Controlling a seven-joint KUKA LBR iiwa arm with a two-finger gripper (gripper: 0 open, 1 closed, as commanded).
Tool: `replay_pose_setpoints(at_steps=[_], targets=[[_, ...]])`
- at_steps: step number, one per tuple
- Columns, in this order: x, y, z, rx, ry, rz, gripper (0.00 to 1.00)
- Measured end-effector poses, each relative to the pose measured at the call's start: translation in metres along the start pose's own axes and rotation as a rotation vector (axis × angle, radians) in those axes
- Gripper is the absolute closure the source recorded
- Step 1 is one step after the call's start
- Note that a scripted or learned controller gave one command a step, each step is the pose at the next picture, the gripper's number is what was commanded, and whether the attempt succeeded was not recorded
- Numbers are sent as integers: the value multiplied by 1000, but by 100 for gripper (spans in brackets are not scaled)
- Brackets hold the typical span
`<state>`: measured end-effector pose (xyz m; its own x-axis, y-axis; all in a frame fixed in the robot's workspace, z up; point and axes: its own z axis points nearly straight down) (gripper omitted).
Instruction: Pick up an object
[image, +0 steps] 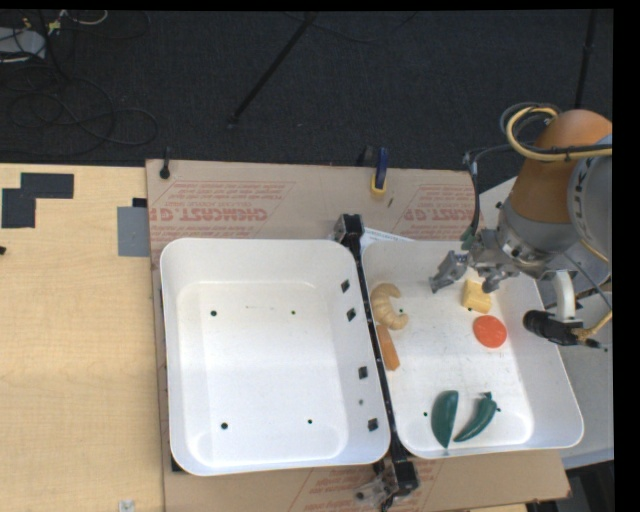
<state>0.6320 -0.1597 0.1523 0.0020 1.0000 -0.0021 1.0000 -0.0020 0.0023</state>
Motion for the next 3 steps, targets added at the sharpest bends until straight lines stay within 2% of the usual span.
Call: replay_pose_setpoints(at_steps=[1, 2, 3], targets=[[-58, -70, -33, 6, 0, 4, 0], [24, -57, 66, 13, 9, -8, 0], [69, 4, 65, 1, 3, -7, 0]])
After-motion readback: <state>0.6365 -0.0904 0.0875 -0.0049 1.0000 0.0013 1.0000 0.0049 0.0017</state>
